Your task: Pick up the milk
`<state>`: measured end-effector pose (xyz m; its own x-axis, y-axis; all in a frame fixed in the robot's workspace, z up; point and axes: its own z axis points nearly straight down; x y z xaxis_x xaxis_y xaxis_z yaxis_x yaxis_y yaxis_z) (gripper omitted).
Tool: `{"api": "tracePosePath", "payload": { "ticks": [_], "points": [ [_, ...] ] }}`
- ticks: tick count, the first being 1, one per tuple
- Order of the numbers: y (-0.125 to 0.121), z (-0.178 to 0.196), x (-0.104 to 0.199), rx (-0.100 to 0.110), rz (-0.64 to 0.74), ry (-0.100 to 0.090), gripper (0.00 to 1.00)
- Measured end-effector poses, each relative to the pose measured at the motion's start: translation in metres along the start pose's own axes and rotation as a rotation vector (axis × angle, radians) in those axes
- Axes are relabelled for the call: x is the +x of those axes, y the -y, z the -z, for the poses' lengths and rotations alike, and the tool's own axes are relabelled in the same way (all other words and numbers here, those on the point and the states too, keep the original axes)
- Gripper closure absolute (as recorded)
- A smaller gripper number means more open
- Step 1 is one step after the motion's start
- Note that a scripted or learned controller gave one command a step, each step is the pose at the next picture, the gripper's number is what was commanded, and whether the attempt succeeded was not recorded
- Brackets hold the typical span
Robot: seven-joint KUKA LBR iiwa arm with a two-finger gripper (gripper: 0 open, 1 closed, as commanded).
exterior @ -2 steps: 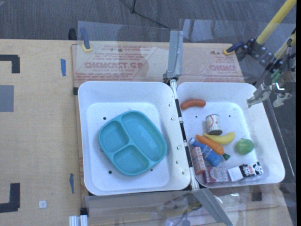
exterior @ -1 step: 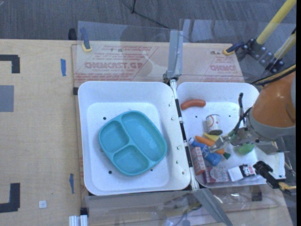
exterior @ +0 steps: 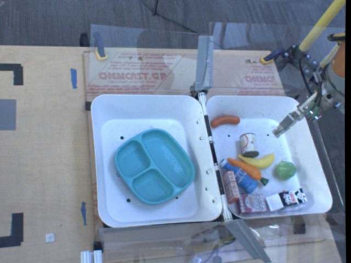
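Observation:
The milk (exterior: 290,198) is a small white carton with black cow patches. It lies on its side at the front right corner of the right bin (exterior: 321,171). My gripper (exterior: 281,128) hangs over the back right part of that bin, slanting down to the left. It is well behind the milk and apart from it, with the green fruit and the banana in between. Nothing shows in the gripper.
The right bin also holds a sausage (exterior: 225,120), a can (exterior: 247,143), a banana (exterior: 258,160), a carrot (exterior: 246,169), a blue bottle (exterior: 243,180), a green fruit (exterior: 285,170), a pink carton (exterior: 252,203) and a red bar (exterior: 231,186). A teal divided plate (exterior: 154,165) lies in the left bin.

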<state>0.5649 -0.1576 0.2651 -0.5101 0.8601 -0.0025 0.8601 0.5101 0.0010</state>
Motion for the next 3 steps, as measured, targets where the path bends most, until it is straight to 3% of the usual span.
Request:
{"api": "tracePosePath", "payload": {
  "ticks": [1, 2, 3],
  "points": [
    [0.053, -0.178, 0.044, -0.006, -0.171, 0.002, 0.0],
    [0.015, -0.177, 0.063, -0.007, -0.248, 0.018, 0.0],
    [0.03, -0.177, 0.072, -0.009, -0.363, 0.016, 0.0]
  ]
}}
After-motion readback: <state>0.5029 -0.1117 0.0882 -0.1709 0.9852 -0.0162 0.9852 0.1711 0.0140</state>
